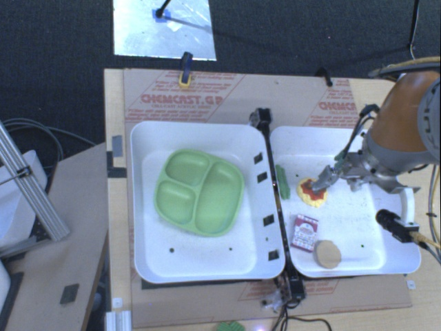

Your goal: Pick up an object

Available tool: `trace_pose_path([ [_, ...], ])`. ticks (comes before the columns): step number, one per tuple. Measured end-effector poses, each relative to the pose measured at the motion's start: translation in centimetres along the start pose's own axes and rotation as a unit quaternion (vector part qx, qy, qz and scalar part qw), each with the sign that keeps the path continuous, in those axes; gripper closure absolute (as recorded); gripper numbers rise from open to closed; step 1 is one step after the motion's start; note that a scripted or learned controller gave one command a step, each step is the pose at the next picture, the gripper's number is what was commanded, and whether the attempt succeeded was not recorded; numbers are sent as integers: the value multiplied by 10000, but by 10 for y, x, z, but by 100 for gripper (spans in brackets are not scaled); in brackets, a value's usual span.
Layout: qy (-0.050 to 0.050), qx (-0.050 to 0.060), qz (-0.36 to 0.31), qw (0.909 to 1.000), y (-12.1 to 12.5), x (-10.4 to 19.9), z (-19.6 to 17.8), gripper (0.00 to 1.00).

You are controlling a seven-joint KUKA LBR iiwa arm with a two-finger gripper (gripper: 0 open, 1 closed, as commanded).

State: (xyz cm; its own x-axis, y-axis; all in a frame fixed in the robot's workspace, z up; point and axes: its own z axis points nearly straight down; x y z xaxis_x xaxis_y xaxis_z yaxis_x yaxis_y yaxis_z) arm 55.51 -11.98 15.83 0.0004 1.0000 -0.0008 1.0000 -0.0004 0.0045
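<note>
In the right bin (358,250) lie a yellow and red toy (311,193), a small red carton (305,232), a tan round piece (328,254) and a thin green stick (281,182) along the left wall. My gripper (324,181) reaches in from the right, low over the bin, with its tip right at the upper right edge of the yellow and red toy. The view is too small to tell whether the toy is between the fingers.
The left bin (148,254) holds a green divided plate (200,192). A black divider with clips (270,185) runs between the bins. The orange and grey arm (406,119) hangs over the right bin's far right side.
</note>
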Motion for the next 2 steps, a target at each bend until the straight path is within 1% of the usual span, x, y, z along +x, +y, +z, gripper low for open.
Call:
trace_pose_path([
  [1,4,28,-27,10000,22,4,78,0],
  [2,3,0,-24,10000,24,3,62,100],
])
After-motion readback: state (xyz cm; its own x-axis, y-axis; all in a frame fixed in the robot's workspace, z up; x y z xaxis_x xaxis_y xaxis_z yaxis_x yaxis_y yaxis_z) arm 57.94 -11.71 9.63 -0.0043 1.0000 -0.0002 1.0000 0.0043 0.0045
